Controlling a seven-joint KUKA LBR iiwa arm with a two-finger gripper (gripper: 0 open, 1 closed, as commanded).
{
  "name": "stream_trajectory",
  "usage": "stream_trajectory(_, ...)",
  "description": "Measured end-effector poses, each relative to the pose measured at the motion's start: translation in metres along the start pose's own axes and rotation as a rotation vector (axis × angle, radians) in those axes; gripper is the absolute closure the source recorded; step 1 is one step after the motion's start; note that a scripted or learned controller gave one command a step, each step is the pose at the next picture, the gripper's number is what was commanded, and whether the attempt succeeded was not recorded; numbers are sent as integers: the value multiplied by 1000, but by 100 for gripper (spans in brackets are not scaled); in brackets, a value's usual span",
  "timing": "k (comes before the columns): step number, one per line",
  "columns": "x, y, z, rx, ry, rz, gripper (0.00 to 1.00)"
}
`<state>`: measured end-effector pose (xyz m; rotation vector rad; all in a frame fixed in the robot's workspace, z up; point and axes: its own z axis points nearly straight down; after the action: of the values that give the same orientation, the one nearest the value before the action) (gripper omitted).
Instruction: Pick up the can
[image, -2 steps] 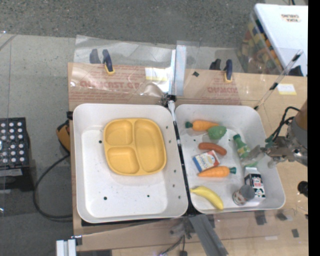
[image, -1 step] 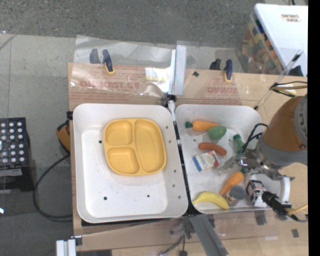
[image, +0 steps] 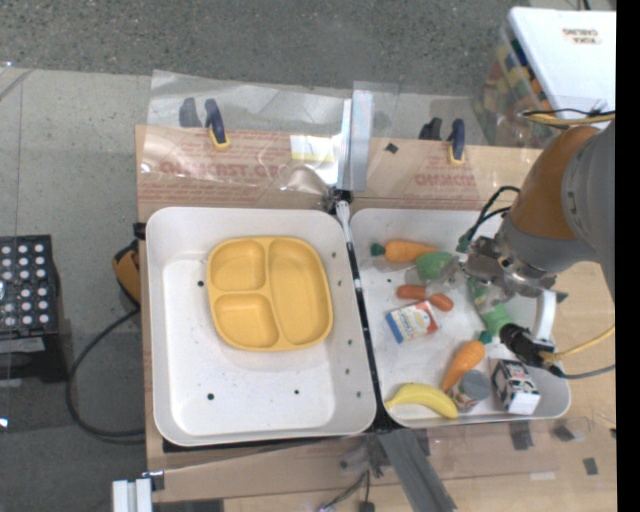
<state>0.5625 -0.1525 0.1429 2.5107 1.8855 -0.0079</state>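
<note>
**Can sat crowded in the right bin**

From my station, the yellow sectioned plastic tray (image: 270, 292) filled the left white bin (image: 180, 400). In the right white bin (image: 372, 300), the small grey metal can (image: 474, 387) lay at five o'clock, touching an orange toy carrot (image: 463, 363), just beside a yellow banana (image: 422, 400). The gripper (image: 488, 268) hovered at three o'clock; I couldn't tell its opening. I feared grabbing a neighbour instead. Plastic sheeting covered the bench (image: 250, 165).
</note>
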Motion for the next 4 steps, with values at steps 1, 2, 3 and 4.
stream_trajectory(1, -65, -36, 50, -2, 1, 16, 0)
stream_trajectory(2, -18, 60, 51, 1, -1, 164, 0)
stream_trajectory(3, -51, 4, -47, -1, 0, -95, 0)
stream_trajectory(4, 5, 55, 19, 2, 1, 202, 0)
